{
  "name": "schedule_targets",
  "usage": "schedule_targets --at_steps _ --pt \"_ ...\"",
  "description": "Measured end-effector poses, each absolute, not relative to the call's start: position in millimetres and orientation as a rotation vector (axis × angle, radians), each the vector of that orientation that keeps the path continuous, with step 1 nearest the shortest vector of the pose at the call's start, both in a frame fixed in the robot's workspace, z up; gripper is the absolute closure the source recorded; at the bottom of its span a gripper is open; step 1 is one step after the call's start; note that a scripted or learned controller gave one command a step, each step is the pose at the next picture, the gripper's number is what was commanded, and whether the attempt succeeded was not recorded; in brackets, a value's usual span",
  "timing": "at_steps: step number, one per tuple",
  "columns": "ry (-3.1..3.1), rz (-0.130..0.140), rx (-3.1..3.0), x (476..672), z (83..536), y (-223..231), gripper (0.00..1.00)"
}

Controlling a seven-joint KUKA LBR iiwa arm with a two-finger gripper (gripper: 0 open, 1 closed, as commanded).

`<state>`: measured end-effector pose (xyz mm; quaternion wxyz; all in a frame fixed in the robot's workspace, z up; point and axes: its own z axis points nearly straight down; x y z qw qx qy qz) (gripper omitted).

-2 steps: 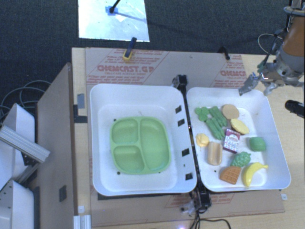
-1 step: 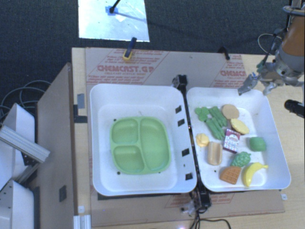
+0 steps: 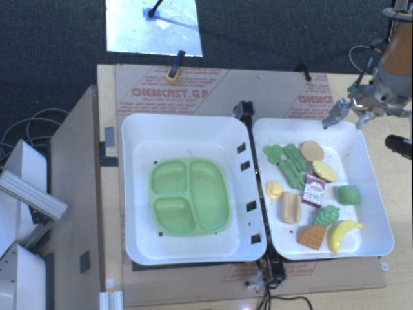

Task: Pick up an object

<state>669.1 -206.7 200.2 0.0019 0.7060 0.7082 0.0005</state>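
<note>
Banana (image 3: 341, 233) lies at the right bin's (image 3: 377, 192) near corner, long axis tilted, tip pointing right. Gripper (image 3: 348, 116) hovers over the far edge, fingers spread, gripping nothing

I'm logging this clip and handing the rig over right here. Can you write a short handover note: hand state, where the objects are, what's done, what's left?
Hand: above the far right corner of the right bin, fingers apart, nothing between them.
Objects: all lying in the right bin, including the banana, green beans, a small red carton, a waffle, broccoli and a bread roll.
Left bin: holds a green divided plate.
Done: no pick yet.
Left: descend onto one object, close on it, lift.
</note>
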Motion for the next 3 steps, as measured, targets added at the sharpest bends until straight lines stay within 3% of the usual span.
schedule_targets --at_steps 3 --pt "2.222 0.001 2.215 669.1 200.3 -206.7 0.0"
